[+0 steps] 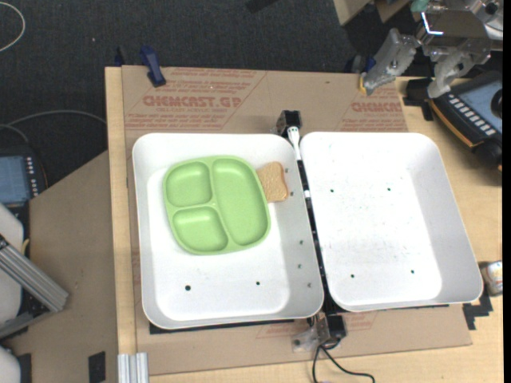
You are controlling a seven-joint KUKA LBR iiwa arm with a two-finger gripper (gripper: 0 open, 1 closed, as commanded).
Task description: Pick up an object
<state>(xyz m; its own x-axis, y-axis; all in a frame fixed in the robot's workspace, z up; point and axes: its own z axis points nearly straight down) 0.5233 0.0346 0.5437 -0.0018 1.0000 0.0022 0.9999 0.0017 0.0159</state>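
Cardboard-topped bench carries both bins. A green divided plate and tan sponge-like piece touching its rim lie in the left bin. The gripper hangs beyond the right bin; a descent there would likely grasp nothing.

I see two white bins side by side on a cardboard sheet covering the counter. Blue clamp at sheet's far-left edge; dark floor beyond.
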